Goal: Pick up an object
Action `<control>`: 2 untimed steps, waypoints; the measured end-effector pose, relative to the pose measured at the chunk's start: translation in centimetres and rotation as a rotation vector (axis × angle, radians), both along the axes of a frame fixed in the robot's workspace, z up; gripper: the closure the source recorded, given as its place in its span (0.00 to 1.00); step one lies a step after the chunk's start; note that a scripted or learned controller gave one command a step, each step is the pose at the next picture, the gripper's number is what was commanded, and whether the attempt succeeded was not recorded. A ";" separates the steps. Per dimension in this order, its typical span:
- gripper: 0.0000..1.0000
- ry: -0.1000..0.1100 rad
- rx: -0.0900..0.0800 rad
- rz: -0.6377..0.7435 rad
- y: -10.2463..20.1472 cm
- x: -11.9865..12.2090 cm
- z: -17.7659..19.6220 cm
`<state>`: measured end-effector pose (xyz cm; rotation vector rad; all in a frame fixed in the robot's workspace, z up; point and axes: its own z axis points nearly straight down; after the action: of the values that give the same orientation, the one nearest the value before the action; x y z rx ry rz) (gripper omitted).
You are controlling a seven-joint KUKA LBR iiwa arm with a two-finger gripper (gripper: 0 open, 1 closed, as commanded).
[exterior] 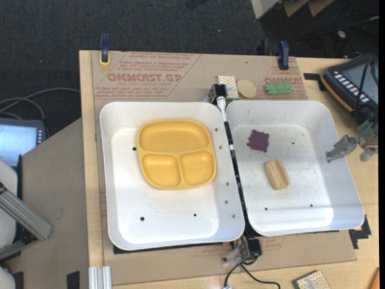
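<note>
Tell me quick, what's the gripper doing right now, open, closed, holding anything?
Grey two-finger gripper: at the right bin's right rim, holding nothing; open or closed cannot be told.

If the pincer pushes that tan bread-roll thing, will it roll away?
Probably a little. The roll looks rounded and oblong, so it may roll sideways rather than slide. It lies alone on the bin's smooth white floor, so little would stop it. It looks small, likely light.

Lab bench [150,71], clamped protective sheet
</note>
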<state>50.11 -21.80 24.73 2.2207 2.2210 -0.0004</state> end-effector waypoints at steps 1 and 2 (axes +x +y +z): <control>0.00 0.012 0.007 0.004 4.7 1.5 -14.7; 0.00 -0.009 -0.002 0.004 10.0 6.5 -16.0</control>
<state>56.63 -11.84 8.72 2.2106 2.2202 0.0079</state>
